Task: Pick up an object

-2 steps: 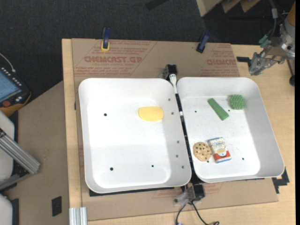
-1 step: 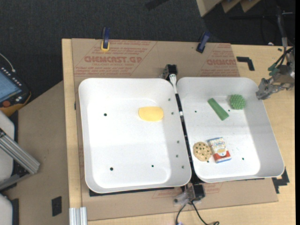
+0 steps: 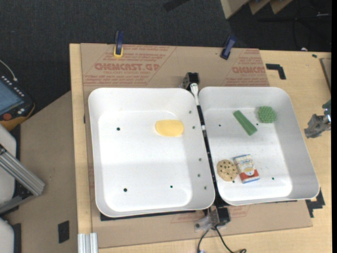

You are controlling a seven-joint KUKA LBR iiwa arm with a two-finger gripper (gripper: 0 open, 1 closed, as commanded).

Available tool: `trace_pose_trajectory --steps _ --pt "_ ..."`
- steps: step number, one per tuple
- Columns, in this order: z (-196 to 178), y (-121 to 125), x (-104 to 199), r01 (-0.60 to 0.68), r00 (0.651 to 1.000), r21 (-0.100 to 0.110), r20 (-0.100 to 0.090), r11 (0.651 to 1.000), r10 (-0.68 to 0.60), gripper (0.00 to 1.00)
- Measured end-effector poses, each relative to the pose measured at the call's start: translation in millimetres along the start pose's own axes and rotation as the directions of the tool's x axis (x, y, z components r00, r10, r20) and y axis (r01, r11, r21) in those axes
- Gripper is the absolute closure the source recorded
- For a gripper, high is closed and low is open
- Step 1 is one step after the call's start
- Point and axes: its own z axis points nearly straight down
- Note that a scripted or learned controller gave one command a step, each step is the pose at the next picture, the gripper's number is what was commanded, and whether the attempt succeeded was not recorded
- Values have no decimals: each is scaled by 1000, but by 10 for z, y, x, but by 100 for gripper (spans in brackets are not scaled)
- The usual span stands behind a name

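Observation:
The left bin (image 3: pixel 105 141) holds a yellow oval object (image 3: pixel 169 128) near its upper middle. In the right bin (image 3: pixel 295 141) a green bar (image 3: pixel 245 123) lies beside a green bumpy ball (image 3: pixel 266 114) toward the far side. A round brown cookie (image 3: pixel 226 169) and a small red, white and blue box (image 3: pixel 246 168) sit near that bin's front. My gripper (image 3: pixel 317 124) pokes in at the far right edge, outside the right bin and apart from every object.
Both bins rest on a cardboard sheet (image 3: pixel 158 62) clamped at the back by two blue clips (image 3: pixel 119 44). A black hinge piece (image 3: pixel 191 80) sits between the bins at the back. Cables trail at the front (image 3: pixel 213 223).

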Motion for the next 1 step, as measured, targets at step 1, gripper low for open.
trace_pose_trajectory --steps 1 --pt "88 -200 395 7 1000 1 -3 1000 -7 100"
